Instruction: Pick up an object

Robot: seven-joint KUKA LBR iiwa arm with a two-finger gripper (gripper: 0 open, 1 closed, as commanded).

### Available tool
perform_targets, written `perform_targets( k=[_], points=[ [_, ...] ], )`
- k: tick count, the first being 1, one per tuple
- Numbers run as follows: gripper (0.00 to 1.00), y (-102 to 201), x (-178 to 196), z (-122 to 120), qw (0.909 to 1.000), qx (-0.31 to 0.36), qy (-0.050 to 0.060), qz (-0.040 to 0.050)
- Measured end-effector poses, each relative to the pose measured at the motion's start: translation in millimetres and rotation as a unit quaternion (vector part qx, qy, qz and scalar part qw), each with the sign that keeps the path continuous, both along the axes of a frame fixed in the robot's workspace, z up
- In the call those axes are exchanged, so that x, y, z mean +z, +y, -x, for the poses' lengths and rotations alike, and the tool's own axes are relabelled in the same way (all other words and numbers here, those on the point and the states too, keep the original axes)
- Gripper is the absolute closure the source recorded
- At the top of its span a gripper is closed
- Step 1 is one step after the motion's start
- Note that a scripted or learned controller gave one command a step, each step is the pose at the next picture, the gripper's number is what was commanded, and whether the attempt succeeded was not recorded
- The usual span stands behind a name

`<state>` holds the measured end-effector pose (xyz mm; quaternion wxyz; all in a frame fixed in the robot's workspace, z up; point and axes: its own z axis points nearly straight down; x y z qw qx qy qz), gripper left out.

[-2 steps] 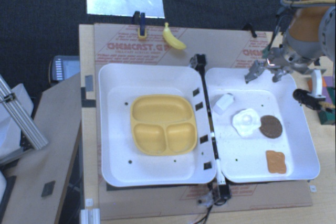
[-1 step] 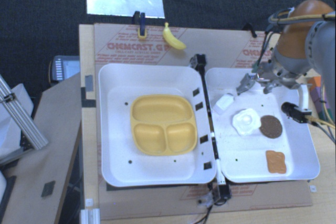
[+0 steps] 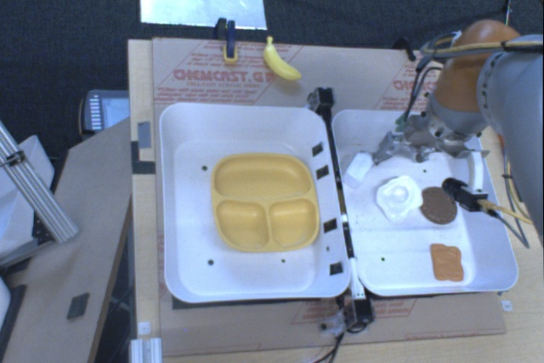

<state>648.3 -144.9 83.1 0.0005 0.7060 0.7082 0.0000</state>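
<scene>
— What's in the right white bin (image 3: 493,272)?
— A flat white fried-egg-like toy (image 3: 398,197), beside a round brown patty (image 3: 439,206).
— The gripper (image 3: 406,145)?
— Above the bin's far side; grip state unclear.

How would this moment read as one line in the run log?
tool: over right bin, upper part | held: nothing seen | right bin: white piece, brown disc, orange piece | left bin: yellow tray
</scene>
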Motion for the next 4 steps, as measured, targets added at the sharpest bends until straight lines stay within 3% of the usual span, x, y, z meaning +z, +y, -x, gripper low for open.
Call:
perform_targets(
  k=[1, 3, 4],
  points=[
    [1.0, 0, 14, -2, 1.0, 0.0, -0.003, 0.0006],
    [1.0, -7, 126, -14, 1.0, 0.001, -0.004, 0.0007],
    [1.0, 48, 119, -5, 1.0, 0.003, 0.0, -0.0012]
  ],
)
